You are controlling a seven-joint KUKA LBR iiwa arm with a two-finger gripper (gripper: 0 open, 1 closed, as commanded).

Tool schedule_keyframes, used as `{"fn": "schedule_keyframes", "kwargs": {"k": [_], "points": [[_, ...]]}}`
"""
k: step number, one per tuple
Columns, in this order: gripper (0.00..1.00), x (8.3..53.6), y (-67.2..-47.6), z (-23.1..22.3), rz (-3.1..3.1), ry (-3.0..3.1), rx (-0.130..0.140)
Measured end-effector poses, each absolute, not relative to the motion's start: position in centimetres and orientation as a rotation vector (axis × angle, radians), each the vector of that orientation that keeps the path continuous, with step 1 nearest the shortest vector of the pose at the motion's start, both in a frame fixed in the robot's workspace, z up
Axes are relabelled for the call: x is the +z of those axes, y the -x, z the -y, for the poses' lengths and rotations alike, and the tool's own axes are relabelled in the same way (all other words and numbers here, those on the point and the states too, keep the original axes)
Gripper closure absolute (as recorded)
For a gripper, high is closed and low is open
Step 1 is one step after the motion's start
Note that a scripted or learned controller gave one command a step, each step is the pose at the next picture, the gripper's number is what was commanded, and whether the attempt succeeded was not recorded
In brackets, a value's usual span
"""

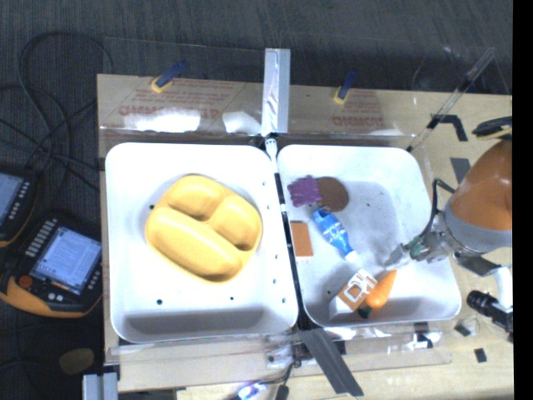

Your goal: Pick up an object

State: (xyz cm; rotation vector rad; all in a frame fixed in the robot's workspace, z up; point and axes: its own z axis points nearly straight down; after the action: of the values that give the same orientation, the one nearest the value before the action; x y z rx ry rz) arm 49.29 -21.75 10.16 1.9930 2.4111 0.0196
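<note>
over the right bin point(416, 167) the claw point(398, 257) hangs above the carrot point(381, 290).

Light wooden bench point(466, 111) w/ two shallow white plastic bins side by side: left bin point(125, 248), right bin point(416, 182); yellow-blue clips point(169, 77) near its far edge.

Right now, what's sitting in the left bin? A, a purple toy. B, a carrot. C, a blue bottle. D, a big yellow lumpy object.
D: the big yellow lumpy object lies in the left bin, while the blue bottle, the orange carrot and the purple toy all lie in the right bin.
</note>
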Motion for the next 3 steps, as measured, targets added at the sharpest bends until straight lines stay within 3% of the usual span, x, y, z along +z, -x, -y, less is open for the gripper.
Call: {"fn": "schedule_keyframes", "kwargs": {"k": [1,3], "points": [[0.0,9.95,-49.21,21.48,-2.421,-1.994,0.019],[0.0,9.95,-49.22,21.48,-2.42,-1.994,0.019]]}}
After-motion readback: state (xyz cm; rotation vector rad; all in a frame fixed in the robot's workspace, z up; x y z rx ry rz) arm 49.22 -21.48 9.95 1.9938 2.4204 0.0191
